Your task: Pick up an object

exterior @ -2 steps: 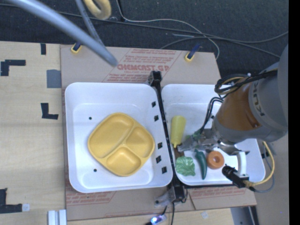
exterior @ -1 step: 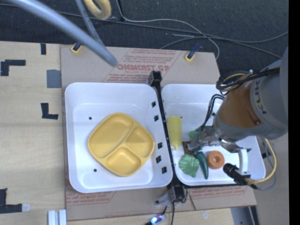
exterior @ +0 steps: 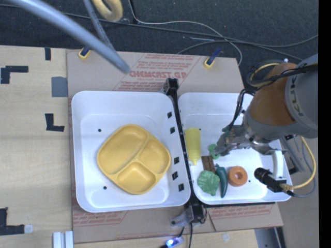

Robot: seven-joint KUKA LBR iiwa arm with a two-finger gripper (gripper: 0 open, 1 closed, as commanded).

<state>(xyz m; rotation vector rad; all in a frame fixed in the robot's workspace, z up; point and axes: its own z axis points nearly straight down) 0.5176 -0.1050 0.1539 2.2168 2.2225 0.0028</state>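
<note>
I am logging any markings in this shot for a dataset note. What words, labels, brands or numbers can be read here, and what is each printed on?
"CHEMCAST GP", in red, on the brown cardboard sheet under the two white bins, just above the left bin.
Smaller red lines above and below that word on the same sheet: too blurred to read.
Red print on the cardboard strip below the bins: too small to read.

1. Worktop (exterior: 31, 138): pale wood, dark tape marks.
2. Cardboard sheet (exterior: 155, 68) lies flat on it, printed red.
3. Left bin (exterior: 83, 138) and right bin (exterior: 217, 102) sit on the cardboard, touching.
</note>
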